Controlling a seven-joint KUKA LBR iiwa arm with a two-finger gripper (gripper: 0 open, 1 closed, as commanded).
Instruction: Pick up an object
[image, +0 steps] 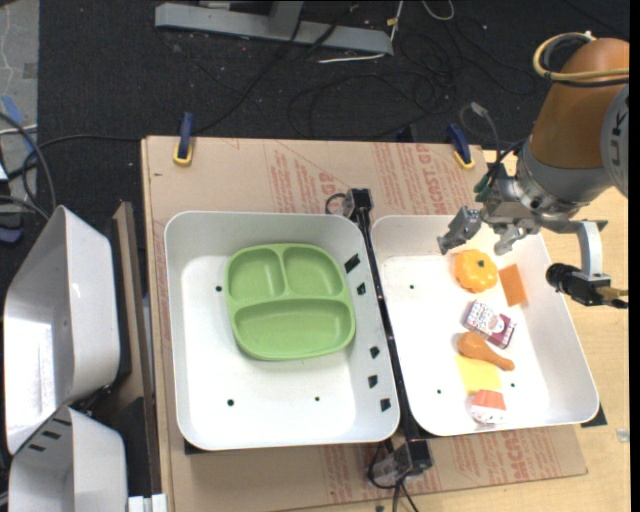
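My gripper (483, 236) hangs over the far part of the right bin (425, 390), its two fingers spread open with nothing between them. Just below and between the fingertips lies a round orange fruit toy (474, 271). Next to it on the right is an orange block (513, 284). Further toward the front lie a small purple-and-white carton (487, 322), a brown drumstick toy (484, 351), a yellow flat slice (478, 376) and a small red-and-white item (487, 404).
The left bin (200, 400) holds a green divided plate (290, 302). A black divider strip (378, 310) runs between the bins. A black fitting on the arm (572, 278) juts over the right bin's right rim. White boxes (55, 320) stand off the bench at left.
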